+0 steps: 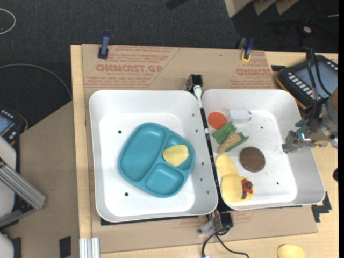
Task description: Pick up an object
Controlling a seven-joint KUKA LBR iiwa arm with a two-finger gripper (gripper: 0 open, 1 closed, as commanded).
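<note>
While a smooth teal divided plate [153, 160] holds a rounded yellow piece [175, 155], the gripper [299, 140] hangs over the right bin [285, 109], jaw state unclear.

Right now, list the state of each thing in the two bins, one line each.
Blue divided plate: lying flat in left bin.
Yellow piece: resting in a plate compartment.
Brown disc: flat in right bin.
Orange item: beside the divider.
Gripper: at the right bin's right edge.
</note>
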